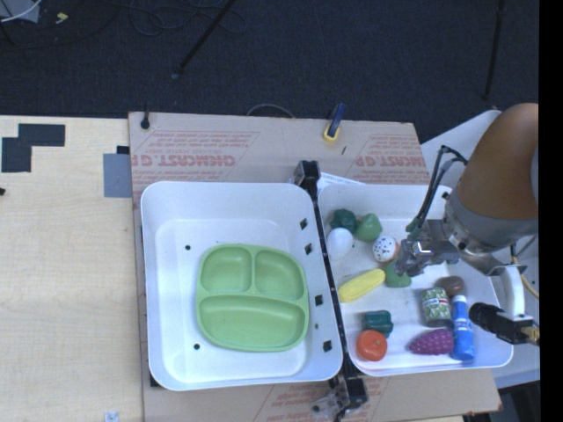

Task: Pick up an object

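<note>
Dark carpet with loose cables lay behind the pale wooden bench, on which a sheet of printed brown cardboard carried the two shallow white bins. In the left-hand white bin sat a light green divided plastic tray. The right-hand white bin held the candidates: a yellow toy corn cob, a purple bunch of toy grapes, a blue tube, a small green can, an orange-red toy tomato, and a white ball with dark spots.

The grey gripper hung low over the bin's middle, just beside the spotted ball and above a green piece. Whether its fingers were apart or together could not be told.

Judged from this, a good grasp would need a straight descent onto one item, since the neighbours crowded close. The ball would likely roll; the corn cob looked steadier.
</note>
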### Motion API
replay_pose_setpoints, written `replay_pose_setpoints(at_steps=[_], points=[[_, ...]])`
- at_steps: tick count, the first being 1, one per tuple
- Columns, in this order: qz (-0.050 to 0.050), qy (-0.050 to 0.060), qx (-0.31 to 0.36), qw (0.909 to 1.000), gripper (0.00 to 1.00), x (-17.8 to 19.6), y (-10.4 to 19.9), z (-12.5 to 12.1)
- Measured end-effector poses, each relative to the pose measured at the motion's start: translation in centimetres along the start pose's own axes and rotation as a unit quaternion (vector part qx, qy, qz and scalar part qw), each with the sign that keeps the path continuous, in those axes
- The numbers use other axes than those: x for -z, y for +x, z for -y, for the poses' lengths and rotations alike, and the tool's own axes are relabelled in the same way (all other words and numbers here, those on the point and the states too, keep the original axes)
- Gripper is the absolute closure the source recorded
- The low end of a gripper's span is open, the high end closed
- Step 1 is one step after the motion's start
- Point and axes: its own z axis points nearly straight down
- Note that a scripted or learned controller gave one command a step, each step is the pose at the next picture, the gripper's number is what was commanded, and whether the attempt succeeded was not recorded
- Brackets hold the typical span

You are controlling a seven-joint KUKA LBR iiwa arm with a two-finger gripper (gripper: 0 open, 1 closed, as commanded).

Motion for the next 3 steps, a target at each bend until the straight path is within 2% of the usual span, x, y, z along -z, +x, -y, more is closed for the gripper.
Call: replay_pose_setpoints(at_steps=[1,2,3], points=[[-0.001,0.002,0.002,1.0000,1.00,-1.2,4.4,-3.3],[0.000,0.001,0.000,1.0000,1.00,-0.6,5.3,-5.2],[0.000,0.002,0.000,1.0000,1.00,0.6,4.6,-3.8]])
